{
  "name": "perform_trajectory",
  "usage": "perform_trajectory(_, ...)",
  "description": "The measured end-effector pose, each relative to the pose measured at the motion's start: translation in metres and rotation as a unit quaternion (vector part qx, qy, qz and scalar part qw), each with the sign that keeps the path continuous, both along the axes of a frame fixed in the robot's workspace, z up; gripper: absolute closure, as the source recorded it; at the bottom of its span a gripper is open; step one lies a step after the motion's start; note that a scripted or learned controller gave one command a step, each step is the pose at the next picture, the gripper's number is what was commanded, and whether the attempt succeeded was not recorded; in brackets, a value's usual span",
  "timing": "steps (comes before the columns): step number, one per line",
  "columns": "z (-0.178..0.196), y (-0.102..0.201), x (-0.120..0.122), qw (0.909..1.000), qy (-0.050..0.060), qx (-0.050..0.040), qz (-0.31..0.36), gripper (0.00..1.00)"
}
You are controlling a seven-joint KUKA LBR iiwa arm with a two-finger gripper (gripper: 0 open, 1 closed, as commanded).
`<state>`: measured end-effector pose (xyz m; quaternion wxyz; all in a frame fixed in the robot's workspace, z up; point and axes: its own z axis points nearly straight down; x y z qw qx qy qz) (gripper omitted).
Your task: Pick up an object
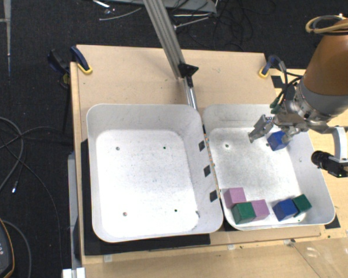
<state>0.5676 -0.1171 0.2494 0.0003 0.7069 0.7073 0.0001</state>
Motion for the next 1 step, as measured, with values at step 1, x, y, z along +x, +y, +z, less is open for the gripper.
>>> perform_trajectory(1, -0.0629, -0.0622, -0.0076, 1.0000, 0.004, -0.0008, -0.003, 0.00)
